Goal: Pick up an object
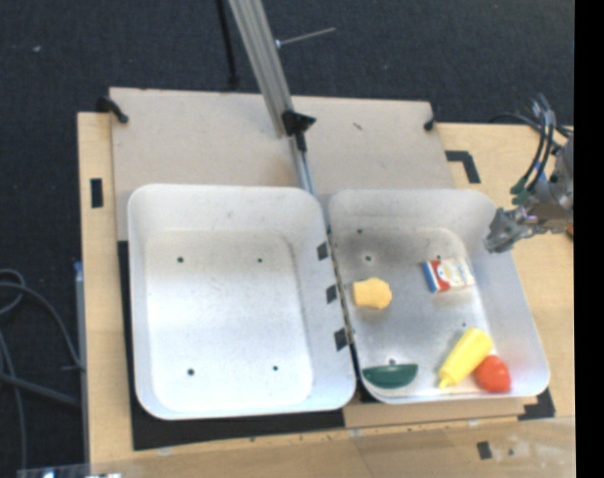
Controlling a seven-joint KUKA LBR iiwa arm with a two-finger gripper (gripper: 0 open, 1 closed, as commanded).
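Note:
The right bin (501,297) holds several small objects. A yellow lump (372,294) lies near its left wall. A small white, red and blue carton (448,275) lies in the middle. A yellow bottle-shaped toy (465,357) lies by the front right corner, touching a red ball (493,373). A dark green bowl-shaped piece (391,373) rests at the front rim. My gripper (503,231) hangs over the bin's right rim at the view's right edge, apart from every object, with nothing seen between its fingers.
The left bin (142,297) sits beside the right one. A slanted metal rail (265,58) rises behind the bins. Cables (535,157) trail by the arm at right. More cables (8,307) lie on the floor at left.

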